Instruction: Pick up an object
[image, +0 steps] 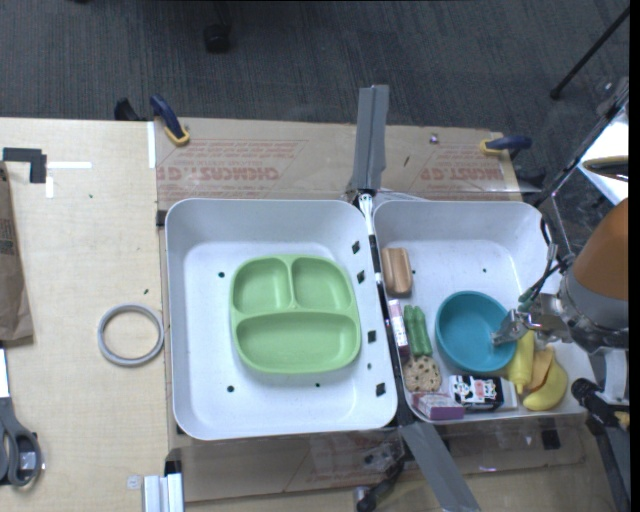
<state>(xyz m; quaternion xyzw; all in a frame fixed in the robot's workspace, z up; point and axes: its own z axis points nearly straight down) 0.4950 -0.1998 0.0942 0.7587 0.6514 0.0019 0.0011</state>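
The left bin (190, 330) is holding a smooth green divided plate (295, 314). The right bin (460, 225) is holding a round blue bowl (470, 330), bananas (535, 375), a cookie (422, 374). The tool (515, 328) is hovering at the bowl's rim; its grip cannot be told.

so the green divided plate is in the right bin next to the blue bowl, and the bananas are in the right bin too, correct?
Not quite. The camera view shows the green divided plate alone in the left bin, not the right one. The blue bowl and the bananas are in the right bin, as you said.
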